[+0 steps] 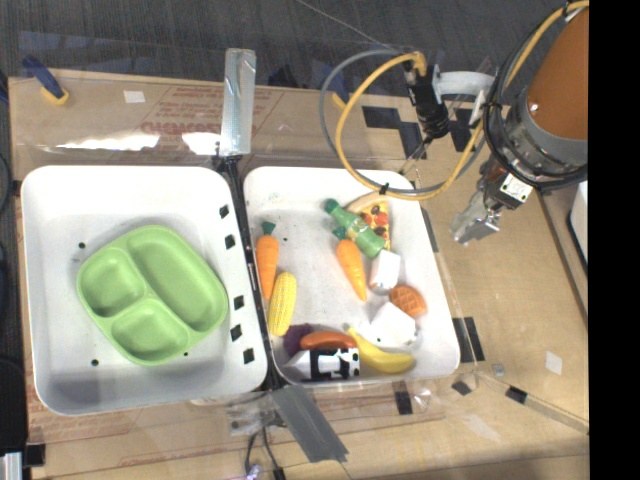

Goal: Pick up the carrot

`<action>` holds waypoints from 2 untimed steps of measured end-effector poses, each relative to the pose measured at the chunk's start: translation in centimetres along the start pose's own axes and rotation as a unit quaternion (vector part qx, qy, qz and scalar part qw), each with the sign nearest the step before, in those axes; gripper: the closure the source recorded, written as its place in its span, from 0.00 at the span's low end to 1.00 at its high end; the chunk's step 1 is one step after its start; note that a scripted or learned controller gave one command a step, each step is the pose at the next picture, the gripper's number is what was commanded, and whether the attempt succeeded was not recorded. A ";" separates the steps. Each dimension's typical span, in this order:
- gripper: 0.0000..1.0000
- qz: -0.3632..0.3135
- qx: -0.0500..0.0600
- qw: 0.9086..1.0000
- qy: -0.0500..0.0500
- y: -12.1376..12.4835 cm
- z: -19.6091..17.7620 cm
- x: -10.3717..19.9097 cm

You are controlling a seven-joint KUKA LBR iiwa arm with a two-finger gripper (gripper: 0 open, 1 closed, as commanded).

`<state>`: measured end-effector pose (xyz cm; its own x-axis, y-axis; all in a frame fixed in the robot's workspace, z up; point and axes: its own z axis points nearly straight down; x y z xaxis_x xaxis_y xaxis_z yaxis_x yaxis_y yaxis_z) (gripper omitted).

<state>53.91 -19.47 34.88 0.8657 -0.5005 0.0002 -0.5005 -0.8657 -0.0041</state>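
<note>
The two shallow white plastic bins, left (pixel 40 268) and right (pixel 440 298), look smooth and faintly glossy, with soft sheen along their rims. In the left one lies a green sectioned plastic plate (pixel 150 293), smooth and satin. In the right one, two orange plastic carrots (pixel 267 260) (pixel 352 268) have a moulded, slightly shiny skin; the yellow ribbed plastic corn cob (pixel 282 302) and yellow plastic banana (pixel 385 359) look glossy too. The brown worktop (pixel 520 318) looks matt, like wood or board, under a clear shiny film. The grey metallic tool (pixel 476 224) gleams dully; yellow and grey hoses (pixel 345 138) above look like smooth rubber or plastic.
</note>
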 end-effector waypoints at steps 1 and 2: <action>1.00 -0.099 0.000 0.995 -0.001 3.0 5.7 -2.3; 1.00 -0.164 0.001 0.986 0.001 2.3 5.9 -1.4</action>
<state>51.55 -20.78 28.95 0.9810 -0.1939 0.0039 -0.1939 -0.9810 -0.0060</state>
